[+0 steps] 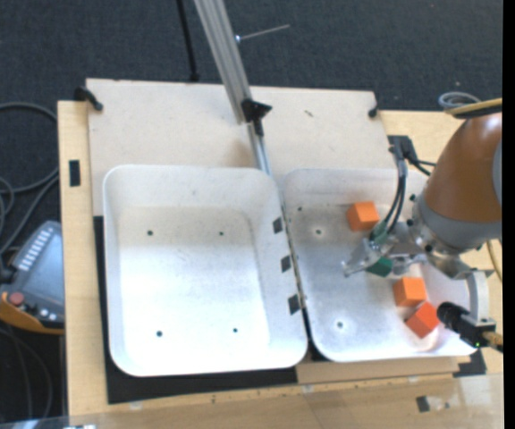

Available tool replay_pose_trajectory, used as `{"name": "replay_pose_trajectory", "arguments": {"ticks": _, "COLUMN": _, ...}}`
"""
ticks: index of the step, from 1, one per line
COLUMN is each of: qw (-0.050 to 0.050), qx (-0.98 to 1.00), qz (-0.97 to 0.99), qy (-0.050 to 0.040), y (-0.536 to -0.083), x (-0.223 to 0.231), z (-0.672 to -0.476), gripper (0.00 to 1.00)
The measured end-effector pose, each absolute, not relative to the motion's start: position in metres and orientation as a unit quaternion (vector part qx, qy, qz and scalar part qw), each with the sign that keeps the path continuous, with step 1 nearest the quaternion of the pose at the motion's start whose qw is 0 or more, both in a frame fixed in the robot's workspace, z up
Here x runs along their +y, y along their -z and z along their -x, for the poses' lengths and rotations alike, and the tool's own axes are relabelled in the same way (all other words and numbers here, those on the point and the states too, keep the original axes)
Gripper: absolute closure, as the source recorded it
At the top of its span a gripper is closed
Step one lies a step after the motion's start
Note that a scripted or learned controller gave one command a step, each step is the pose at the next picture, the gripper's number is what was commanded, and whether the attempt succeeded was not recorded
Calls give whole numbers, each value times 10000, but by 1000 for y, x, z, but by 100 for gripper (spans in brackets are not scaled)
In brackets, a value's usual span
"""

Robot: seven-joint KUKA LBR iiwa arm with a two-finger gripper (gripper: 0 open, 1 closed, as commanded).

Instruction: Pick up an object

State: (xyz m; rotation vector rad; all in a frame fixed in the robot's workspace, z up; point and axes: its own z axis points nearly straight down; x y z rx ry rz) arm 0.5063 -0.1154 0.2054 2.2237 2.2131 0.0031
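Claw (370, 264) hangs low in the right bin (329, 329), grip state unclear; orange blocks (362, 215) sit above and below-right of it.

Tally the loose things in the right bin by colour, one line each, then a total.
Orange blocks: 3, one upper, one lower, one nearest the front rim.
Green things: 1, a small green piece partly hidden under the gripper, so its shape is unclear.
Total: 4, all in the right bin.
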Motion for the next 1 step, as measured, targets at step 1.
{"name": "replay_pose_trajectory", "arguments": {"ticks": 1, "qw": 128, "qx": 7072, "qz": -7068, "qy": -50, "y": -123, "x": -161, "z": -572, "gripper": 0}}
